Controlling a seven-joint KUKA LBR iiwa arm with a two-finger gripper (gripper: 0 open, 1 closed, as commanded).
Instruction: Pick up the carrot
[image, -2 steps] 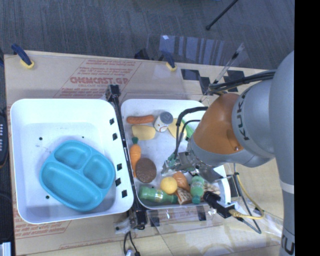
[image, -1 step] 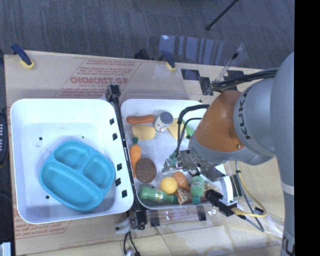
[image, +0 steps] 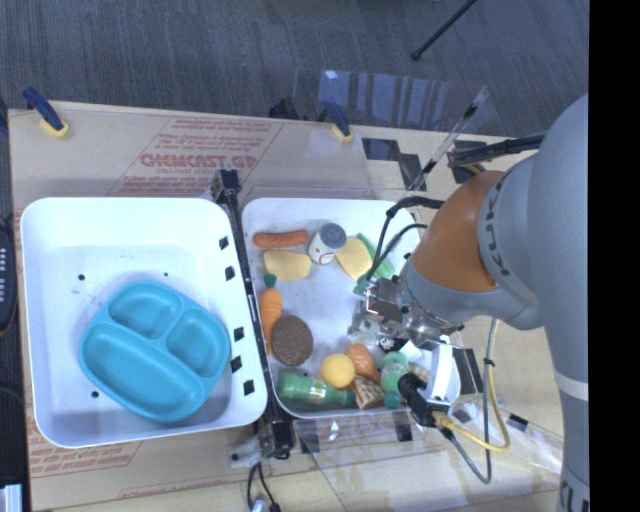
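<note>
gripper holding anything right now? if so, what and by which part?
Cannot be told. The gripper sits low over the right bin's crowded lower right corner, its tip hidden among the toys. The carrot lies apart, by the bin's left wall.

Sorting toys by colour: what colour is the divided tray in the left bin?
Light blue; the divided tray shows in the camera view.

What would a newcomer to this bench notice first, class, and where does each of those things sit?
The big grey arm with its orange band reaches in from the right, its tool low over the right bin. Next comes the bright blue divided tray, alone in the left bin. Then the clutter of toy food in the right bin, where the carrot lies along the left wall beside a brown disc.
</note>
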